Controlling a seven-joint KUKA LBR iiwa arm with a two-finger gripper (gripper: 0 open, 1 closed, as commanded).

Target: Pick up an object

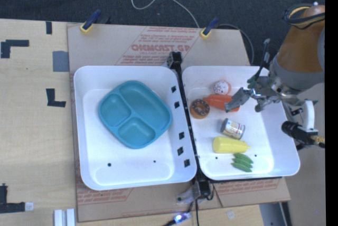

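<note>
Bins point(90, 130): smooth white plastic, slight sheen. Tray point(135, 113): matt blue plastic. Can point(232, 128): shiny metal. Corn point(229, 145): glossy yellow plastic. Desk point(31, 130): pale wood-look, matt. Board point(158, 45): printed cardboard.

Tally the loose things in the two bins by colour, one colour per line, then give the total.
Blue: 1, the divided plate
Orange: 1, the carrot
Brown: 1, the doughnut
White with pink: 1, the ball
Silver: 1, the can
Yellow: 1, the corn-like piece
Green: 1, the pod
Total: 7
</note>
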